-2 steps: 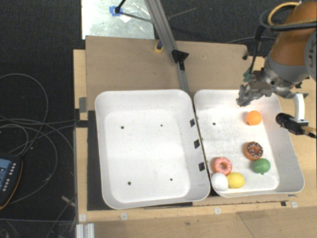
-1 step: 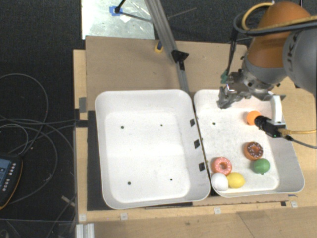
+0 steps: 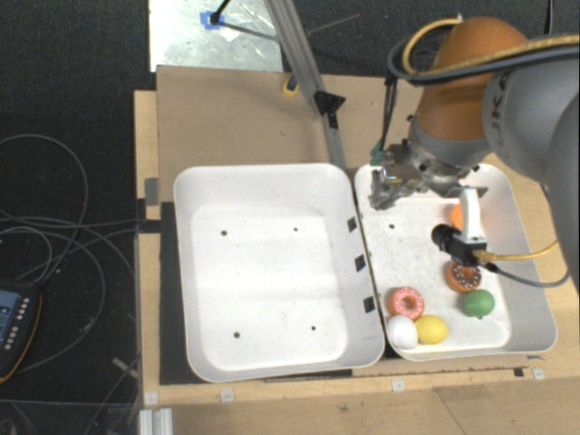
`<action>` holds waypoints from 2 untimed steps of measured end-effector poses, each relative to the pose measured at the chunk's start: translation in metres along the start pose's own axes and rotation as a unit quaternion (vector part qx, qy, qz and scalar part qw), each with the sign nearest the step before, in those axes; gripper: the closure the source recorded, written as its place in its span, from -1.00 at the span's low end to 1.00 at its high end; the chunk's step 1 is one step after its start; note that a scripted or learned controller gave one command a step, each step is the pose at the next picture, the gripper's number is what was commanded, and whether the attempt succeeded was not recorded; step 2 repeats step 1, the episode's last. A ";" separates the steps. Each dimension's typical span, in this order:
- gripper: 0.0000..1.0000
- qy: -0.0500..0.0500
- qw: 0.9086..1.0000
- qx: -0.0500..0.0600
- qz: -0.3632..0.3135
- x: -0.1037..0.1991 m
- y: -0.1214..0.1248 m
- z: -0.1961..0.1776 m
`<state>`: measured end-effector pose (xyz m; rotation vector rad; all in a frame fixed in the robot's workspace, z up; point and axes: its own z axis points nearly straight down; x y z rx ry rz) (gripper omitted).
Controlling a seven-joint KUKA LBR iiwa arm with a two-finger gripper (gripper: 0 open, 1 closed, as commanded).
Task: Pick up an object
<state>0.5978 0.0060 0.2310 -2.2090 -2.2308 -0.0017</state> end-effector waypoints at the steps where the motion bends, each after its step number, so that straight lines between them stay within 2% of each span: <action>1: 1.00 0.000 1.000 0.000 0.000 0.053 -0.013 0.010; 2: 1.00 0.000 1.000 0.000 0.000 0.053 -0.013 0.010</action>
